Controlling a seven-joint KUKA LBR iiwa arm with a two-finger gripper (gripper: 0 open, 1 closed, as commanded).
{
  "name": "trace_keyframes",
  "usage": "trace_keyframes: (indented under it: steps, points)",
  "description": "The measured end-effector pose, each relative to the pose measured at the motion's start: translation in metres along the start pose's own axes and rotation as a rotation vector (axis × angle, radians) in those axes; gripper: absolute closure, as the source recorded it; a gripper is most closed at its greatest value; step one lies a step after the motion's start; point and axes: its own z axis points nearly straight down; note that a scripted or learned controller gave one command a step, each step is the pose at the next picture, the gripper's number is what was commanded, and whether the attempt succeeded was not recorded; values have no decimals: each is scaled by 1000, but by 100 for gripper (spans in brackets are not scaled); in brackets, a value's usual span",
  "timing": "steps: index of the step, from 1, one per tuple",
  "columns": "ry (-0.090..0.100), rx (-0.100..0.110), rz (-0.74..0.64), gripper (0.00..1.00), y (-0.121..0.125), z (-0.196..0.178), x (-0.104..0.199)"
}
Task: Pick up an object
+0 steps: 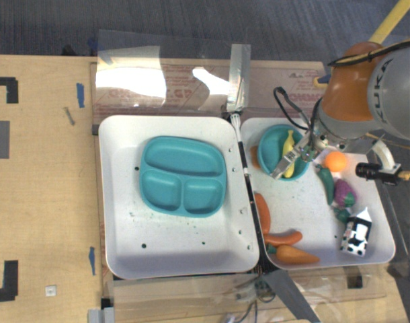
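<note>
Two white bins (117,247) sit side by side on my brown bench. One bin has a blue tray (183,175) with three parts. Over the other bin, my claw (290,162) hangs above a blue bowl (271,150) with a banana (290,155) in it. I cannot tell how my claw is set. An orange ball (335,161) lies nearby.

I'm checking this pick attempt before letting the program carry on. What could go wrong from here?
1. The pincer sits over the teal bowl holding a yellow banana; it might catch the bowl's rim rather than the banana and tip it.
2. The orange ball lies close beside the pincer and could be knocked and roll away.
3. The right bin is crowded, so a sideways move may push neighbouring toys.
</note>
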Motion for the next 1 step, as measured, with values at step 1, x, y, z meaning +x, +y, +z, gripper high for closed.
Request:
trace_keyframes:
  steps: [1]
  points:
    - [-32, -18, 57, 0, 2, 5, 2]
